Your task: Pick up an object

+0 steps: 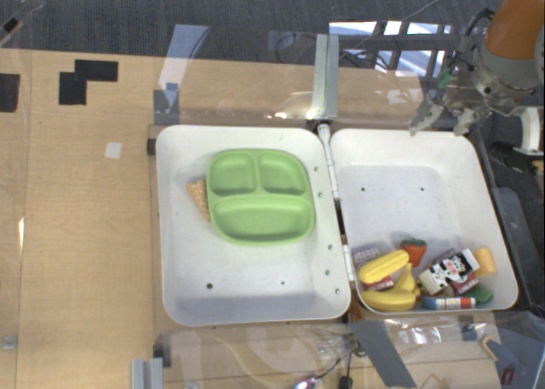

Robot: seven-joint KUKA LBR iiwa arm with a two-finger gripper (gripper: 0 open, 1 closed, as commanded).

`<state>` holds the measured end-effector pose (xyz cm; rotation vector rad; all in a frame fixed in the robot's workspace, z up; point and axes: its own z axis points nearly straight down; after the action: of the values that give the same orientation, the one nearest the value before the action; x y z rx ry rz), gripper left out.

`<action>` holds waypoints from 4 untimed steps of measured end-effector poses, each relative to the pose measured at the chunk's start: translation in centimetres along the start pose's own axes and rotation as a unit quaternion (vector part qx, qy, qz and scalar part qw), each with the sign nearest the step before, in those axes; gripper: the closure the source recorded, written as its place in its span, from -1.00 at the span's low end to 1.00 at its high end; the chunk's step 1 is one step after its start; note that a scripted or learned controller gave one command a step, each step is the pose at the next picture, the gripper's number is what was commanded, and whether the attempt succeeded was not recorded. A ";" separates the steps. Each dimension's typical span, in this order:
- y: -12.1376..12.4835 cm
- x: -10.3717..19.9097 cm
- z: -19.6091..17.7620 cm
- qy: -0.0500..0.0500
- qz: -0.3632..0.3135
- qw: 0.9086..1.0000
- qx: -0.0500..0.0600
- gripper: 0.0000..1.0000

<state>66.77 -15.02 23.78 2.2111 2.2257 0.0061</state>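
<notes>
Far to the left of our gripper [441,126], a green divided plate [260,196] lies flat in the left bin [174,285], likely set aside as clutter. Our gripper hovers at the right bin's [400,166] far rim, its two fingers apart and empty. The small objects [421,272] we might pick huddle in that bin's near corner, well apart from the gripper, toward the camera.

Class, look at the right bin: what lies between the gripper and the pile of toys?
In the camera view, bare white bin floor separates the gripper from the toy pile.
</notes>
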 end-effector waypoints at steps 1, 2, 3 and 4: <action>0.2 -0.3 9.8 0.000 0.007 1.000 0.001 -1.00; -7.7 -0.1 14.7 0.000 0.000 1.000 -0.004 -1.00; -12.4 0.4 14.5 -0.002 -0.090 0.996 -0.007 -1.00; -17.4 -0.7 14.4 -0.004 -0.212 0.977 -0.008 -1.00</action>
<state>49.41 -15.87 9.28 1.6804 2.6276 0.0138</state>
